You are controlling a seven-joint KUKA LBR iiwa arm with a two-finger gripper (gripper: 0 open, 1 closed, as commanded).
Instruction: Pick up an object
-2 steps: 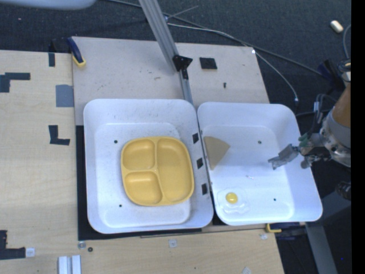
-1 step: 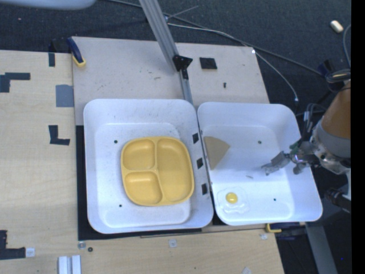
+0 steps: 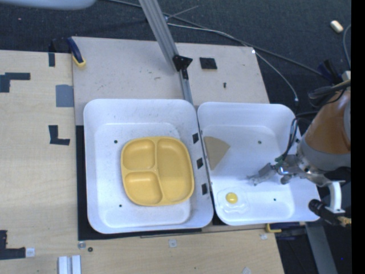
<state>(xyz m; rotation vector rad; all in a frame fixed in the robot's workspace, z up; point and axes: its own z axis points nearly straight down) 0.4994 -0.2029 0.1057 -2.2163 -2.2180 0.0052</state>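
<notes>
We see the pincer [image 3: 258, 178] low in the right bin [image 3: 245, 112], its spread unclear. The toy fried egg [image 3: 232, 201] lies just beside it, likely light, flat and slippery; we'd pinch across its rim.

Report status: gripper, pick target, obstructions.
Gripper low over right bin, nothing seen between its fingers. Fried egg on bin floor just below-left of it, untouched. Tan wedge lies apart, up-left. Path to egg clear.

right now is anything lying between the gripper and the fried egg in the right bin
No. In the camera view, the gripper hangs above and right of the fried egg, and the stretch between them is bare white floor of the right bin.
</notes>
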